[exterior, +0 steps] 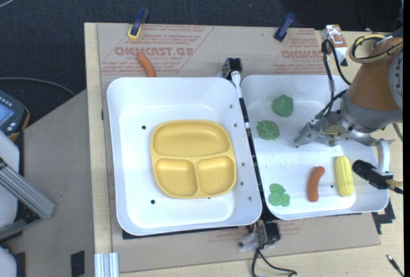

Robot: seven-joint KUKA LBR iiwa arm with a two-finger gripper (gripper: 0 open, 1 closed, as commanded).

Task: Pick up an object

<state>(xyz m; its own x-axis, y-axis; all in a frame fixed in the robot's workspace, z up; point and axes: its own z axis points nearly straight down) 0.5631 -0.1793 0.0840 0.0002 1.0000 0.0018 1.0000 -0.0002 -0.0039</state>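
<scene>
White bins sit side by side, and our gripper (306, 136) hangs low in the right bin (301, 86). Its fingers look spread wide with nothing between them. We think it could grab the bumpy green toy (268, 130) just beside it, because that one is closest.

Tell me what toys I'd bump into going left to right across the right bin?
Bumpy green veggie → smooth green veggie → gripper → red sausage → yellow corn. A leafy green one near the front overlaps the first two in that order.
</scene>
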